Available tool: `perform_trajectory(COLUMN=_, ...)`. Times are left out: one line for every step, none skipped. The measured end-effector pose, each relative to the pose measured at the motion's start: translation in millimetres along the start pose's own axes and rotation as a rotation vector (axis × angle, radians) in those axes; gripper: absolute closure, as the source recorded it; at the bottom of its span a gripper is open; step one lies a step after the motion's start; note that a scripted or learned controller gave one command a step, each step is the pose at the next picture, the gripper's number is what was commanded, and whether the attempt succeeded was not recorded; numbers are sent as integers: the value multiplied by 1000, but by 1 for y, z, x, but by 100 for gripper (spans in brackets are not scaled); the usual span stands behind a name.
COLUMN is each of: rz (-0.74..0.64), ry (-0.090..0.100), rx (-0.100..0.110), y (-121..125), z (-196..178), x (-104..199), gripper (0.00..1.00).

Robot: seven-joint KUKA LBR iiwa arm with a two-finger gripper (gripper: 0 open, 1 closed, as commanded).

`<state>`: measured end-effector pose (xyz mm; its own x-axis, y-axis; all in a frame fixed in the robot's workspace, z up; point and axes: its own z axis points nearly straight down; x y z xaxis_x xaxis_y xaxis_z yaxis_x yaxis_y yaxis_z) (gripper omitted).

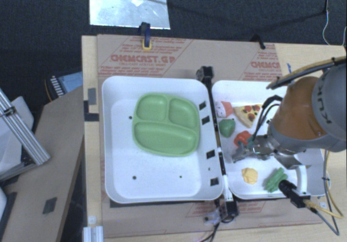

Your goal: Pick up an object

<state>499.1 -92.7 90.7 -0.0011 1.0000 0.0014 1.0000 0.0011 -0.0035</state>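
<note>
My gripper [240,152] hangs low over the left part of the right bin [236,88], the arm reaching in from the right. A small red toy [242,137] lies right at the gripper's far side, partly covered by it. Around it are a green pepper-like toy [226,127], a pizza slice [249,114], a white and red piece [221,108], a yellow lump [249,175] and a green ribbed piece [274,179]. I see nothing lifted clear of the bin floor.
The left bin [116,181] holds a green divided plate [165,125]. A black clip-lined divider [212,127] runs between the bins. The bench edge is close at the front.
</note>
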Motion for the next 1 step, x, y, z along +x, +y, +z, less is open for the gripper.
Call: perform_trajectory(rz=-1, ry=-1, rx=-5, y=2, z=-13, x=0, gripper=100)
